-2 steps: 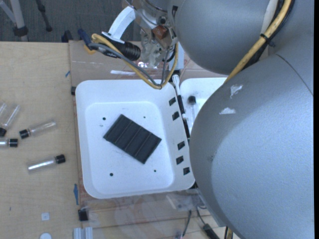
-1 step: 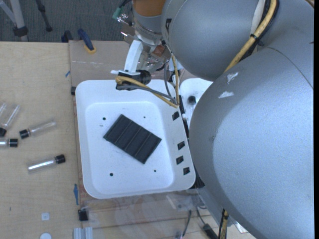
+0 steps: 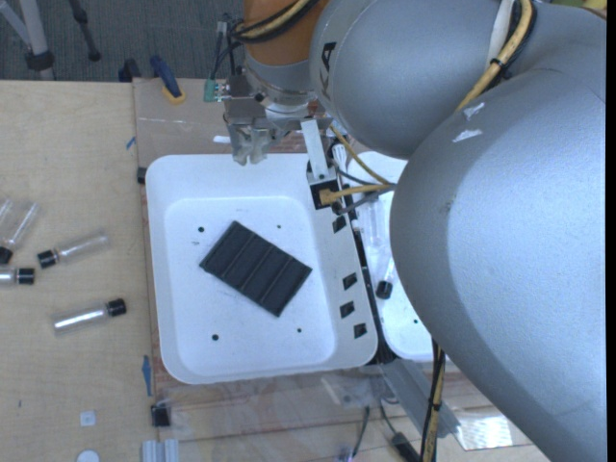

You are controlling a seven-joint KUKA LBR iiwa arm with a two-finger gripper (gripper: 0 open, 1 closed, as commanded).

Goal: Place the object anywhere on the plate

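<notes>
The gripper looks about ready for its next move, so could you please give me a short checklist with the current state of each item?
1. Object located: ok. A dark ribbed rectangular slab lies flat in the left bin, near its middle.
2. Gripper position: not ok for a grasp. It hovers at the bin's far rim, well away from the slab.
3. Object held: not ok. Nothing shows between the fingers.
4. Finger opening: cannot tell; too small and blurred.
5. Plate located: cannot tell. The grey arm covers most of the right bin.
6. Space around the slab: ok. White bin floor shows on all its sides.
</notes>
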